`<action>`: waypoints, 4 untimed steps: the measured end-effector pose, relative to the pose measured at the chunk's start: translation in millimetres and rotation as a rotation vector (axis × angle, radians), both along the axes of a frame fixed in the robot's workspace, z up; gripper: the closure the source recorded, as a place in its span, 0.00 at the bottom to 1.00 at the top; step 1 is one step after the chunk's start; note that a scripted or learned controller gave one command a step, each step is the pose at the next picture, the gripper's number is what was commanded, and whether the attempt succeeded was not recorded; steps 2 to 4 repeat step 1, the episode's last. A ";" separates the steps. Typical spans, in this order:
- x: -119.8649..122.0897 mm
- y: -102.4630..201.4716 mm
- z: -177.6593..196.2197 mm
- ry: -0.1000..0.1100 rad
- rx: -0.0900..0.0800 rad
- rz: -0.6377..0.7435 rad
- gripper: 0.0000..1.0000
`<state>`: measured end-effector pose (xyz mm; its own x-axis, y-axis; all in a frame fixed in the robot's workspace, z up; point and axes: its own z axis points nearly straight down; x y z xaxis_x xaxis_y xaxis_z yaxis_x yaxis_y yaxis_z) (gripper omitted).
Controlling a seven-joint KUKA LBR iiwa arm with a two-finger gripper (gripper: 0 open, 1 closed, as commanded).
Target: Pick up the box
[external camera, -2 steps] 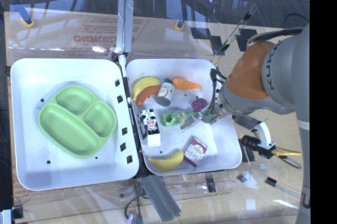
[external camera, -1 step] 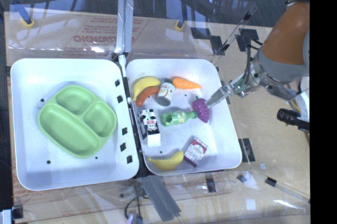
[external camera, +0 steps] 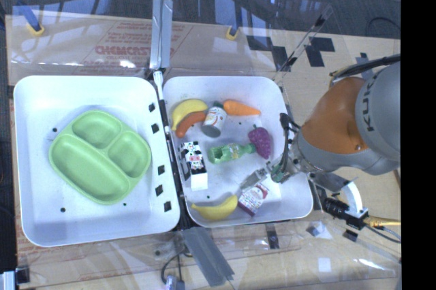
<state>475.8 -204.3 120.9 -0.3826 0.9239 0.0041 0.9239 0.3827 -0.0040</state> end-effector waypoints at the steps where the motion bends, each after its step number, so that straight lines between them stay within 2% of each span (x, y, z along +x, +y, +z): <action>1: 19.2 -6.1 132.3 -0.004 -0.003 -0.195 0.00; 4: 19.2 -6.1 132.3 -0.004 -0.003 -0.195 0.00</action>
